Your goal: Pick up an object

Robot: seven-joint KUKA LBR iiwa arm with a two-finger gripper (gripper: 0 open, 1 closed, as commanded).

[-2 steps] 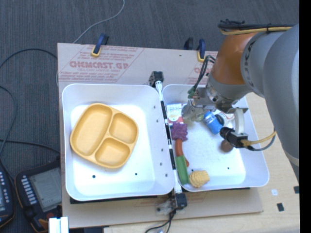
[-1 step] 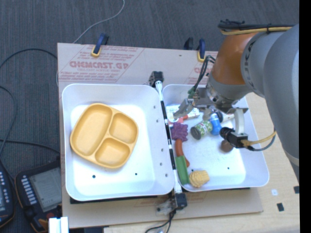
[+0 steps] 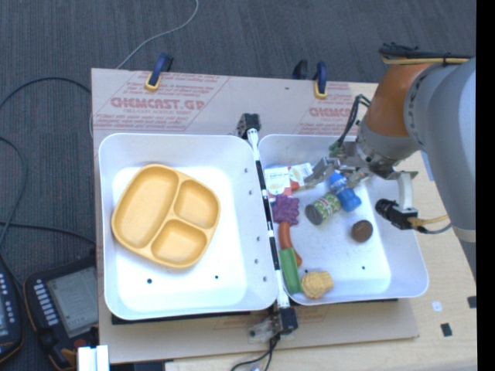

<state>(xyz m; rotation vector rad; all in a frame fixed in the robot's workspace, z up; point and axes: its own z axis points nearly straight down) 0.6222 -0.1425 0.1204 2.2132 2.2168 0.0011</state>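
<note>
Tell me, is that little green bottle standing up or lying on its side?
Lying on its side. The green bottle rests lengthwise on the floor of the right bin, its grey cap pointing toward the divider, beside a blue object.

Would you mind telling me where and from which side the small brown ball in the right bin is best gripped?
Grip the brown ball across its middle, coming straight down from above. It looks round, so any finger direction probably works, and it lies apart from the other items with bare right bin floor around it.

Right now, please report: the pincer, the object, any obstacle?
Pincer low in right bin, over blue bottle. Nothing visibly gripped. Green can lies close beside.
</note>
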